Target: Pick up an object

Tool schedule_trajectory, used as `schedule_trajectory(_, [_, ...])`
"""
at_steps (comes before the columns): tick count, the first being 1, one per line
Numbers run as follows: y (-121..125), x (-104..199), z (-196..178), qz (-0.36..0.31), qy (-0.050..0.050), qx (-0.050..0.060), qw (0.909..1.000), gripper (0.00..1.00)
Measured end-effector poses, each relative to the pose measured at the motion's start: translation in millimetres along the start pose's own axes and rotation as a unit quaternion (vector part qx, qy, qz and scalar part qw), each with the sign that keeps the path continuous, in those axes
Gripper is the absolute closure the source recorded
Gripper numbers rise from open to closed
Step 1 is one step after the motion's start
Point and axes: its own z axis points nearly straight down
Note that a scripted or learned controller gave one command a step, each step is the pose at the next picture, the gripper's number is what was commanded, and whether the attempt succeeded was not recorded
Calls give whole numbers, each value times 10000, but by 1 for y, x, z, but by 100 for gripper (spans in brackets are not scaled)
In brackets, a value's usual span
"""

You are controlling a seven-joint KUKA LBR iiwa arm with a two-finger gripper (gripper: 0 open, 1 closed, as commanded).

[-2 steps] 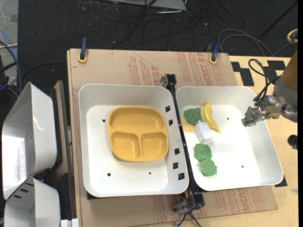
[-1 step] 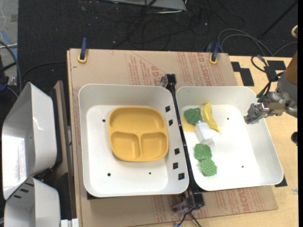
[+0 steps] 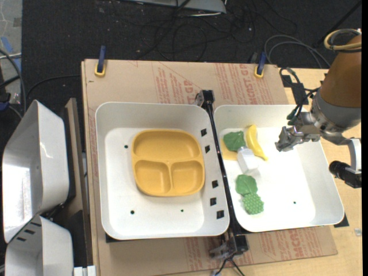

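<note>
No object is seen at the gripper [image 3: 284,144], though how its jaws stand cannot be told; it is poised over the right bin [image 3: 299,217], so the pick is judged not yet made; approach, closing and lift remain. At nine o'clock of it a yellow banana [image 3: 254,141] lies tilted, touching a white block [image 3: 248,160]; green pieces [image 3: 249,194] are clustered lower left; the yellow tray [image 3: 168,162] sits in the left bin [image 3: 115,171].

Yellow tray [image 3: 168,168], white bins [image 3: 109,171]
</note>
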Motion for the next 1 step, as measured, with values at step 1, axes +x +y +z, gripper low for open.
schedule_trajectory(1, [15,54,-6,-7,-1,-10,10000,100])
